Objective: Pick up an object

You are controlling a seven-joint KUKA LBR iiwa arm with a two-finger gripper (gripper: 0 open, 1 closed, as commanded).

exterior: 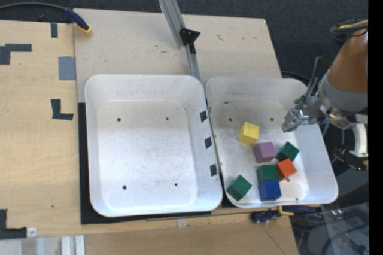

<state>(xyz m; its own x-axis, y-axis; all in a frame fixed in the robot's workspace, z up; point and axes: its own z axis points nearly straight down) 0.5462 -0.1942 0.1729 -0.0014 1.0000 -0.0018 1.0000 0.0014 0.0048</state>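
The right bin [239, 95] holds several small blocks. A yellow block [249, 132] lies near its middle, with a purple block [264, 152] just below it. Lower down are a green block [289, 151], an orange block [286, 168], a dark green block [268, 173], a blue block [270, 189] and another green block [239, 187] at the front left. My gripper [293, 118] hangs over the right side of this bin, to the right of the yellow block and above the green one. Nothing shows between its fingers.
The left bin [108, 98] sits beside the right one on the wooden bench. A slanted metal rail [170, 5] with a black clamp [189, 37] runs down from the top to the gap between the bins. The orange-banded arm [350, 68] fills the right edge.
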